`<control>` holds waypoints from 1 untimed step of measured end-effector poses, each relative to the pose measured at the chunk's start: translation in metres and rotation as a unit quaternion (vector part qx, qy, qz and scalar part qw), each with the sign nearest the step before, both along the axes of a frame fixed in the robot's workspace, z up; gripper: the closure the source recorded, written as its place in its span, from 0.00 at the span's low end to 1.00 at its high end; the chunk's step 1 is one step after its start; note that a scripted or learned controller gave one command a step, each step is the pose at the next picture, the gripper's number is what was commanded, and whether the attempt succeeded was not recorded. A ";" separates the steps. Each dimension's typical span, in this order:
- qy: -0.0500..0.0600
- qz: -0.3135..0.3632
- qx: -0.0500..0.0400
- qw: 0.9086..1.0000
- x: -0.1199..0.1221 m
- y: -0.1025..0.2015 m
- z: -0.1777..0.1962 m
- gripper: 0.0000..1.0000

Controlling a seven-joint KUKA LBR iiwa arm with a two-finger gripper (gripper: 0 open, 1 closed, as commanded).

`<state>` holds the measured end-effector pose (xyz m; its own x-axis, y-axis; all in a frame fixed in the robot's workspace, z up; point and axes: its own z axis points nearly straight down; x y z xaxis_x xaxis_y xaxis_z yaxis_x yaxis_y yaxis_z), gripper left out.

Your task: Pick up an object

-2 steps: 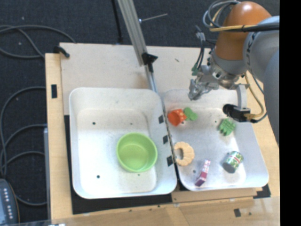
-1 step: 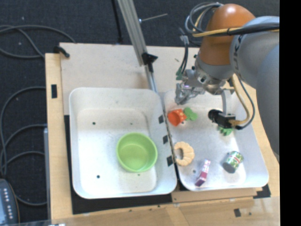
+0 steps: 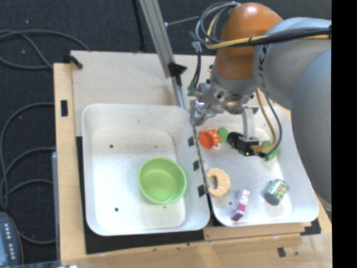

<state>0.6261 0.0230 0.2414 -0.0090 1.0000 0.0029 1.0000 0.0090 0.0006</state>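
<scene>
My gripper (image 3: 197,115) hangs over the back left corner of the right bin (image 3: 304,200), close to the wall shared by the two bins. Just below and to the right of it lies an orange toy (image 3: 209,139), with a small green piece (image 3: 223,133) at its side. Nearer the front of that bin lie a cream ring-shaped pastry (image 3: 218,182), a pink and purple packet (image 3: 241,205) and a small green and silver can (image 3: 276,191). Nothing shows in the gripper's grasp.
A lime green bowl (image 3: 162,180) stands in the left bin (image 3: 111,127), toward its front right. Another green item (image 3: 271,151) lies by the right bin's right side. A slanted metal rail (image 3: 159,35) rises behind the bins.
</scene>
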 end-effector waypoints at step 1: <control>0.001 -0.001 -0.001 1.000 -0.018 0.046 -0.003 1.00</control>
